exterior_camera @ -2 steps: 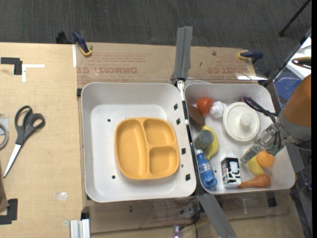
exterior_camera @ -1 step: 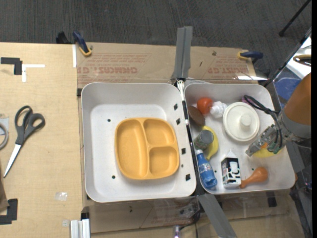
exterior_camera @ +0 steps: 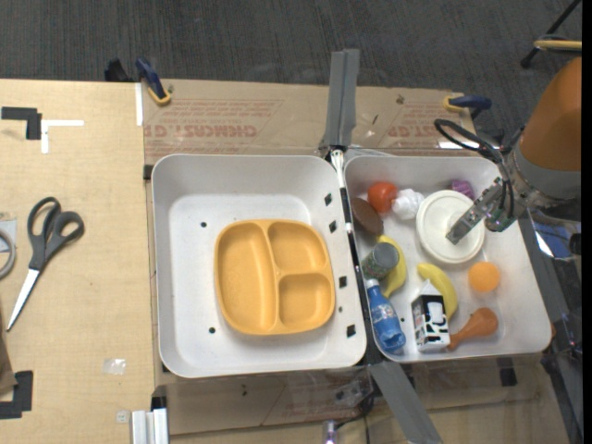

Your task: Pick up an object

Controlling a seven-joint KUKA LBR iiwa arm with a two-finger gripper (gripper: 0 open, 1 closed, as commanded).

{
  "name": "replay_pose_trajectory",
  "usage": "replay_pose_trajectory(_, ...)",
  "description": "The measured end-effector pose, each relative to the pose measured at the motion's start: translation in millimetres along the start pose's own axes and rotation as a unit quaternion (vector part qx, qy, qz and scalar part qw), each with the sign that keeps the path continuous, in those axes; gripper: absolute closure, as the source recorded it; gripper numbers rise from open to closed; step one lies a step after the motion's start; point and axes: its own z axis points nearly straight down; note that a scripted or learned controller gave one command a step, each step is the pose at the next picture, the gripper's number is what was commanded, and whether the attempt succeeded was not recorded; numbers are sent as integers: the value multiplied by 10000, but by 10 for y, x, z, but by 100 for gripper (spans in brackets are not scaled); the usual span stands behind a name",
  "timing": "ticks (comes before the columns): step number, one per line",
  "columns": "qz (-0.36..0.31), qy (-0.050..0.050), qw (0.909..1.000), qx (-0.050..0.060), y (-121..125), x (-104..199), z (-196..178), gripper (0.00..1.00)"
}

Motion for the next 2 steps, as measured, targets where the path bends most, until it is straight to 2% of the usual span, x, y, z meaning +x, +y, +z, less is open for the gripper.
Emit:
replay_pose_trajectory(1, -3610, -3, 9326, -9, 80, -28, 1002, 100)
replay_pose_trajectory(2, -5155, -12, 8569, -4, -706, 106, 996, 100)
